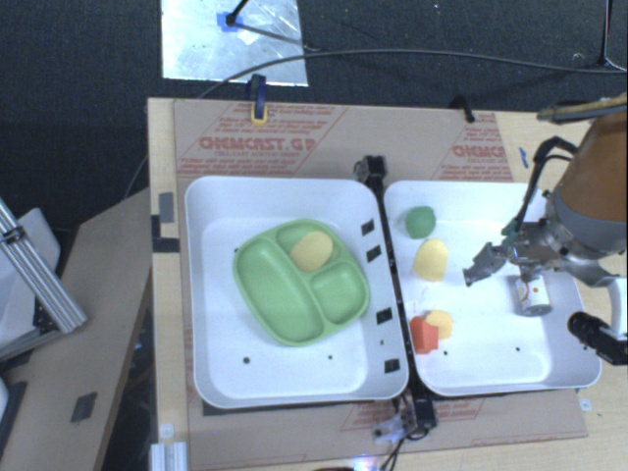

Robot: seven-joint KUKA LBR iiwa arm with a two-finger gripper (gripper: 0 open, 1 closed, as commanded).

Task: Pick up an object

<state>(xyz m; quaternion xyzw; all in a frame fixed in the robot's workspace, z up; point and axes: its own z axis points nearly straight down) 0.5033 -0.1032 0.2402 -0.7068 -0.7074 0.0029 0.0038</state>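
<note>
Counter point(245, 130) of brown board on dark carpet | left white bin point(211, 263): green divided plate point(294, 287), yellow lump point(312, 250) | right white bin point(471, 204): green ball point(420, 221), yellow lemon point(431, 260), claw point(479, 265) state unclear

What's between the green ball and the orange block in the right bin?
The yellow lemon-shaped piece sits between the green ball and orange block, per the camera view.

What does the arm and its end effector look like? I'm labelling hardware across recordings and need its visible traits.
The arm enters from the right with a broad orange-brown band above a grey wrist section. A thin dark cable loops along its left side. The end effector is a cluster of dark grey and black metal parts, ending in a pointed dark tip over the right bin.
</note>
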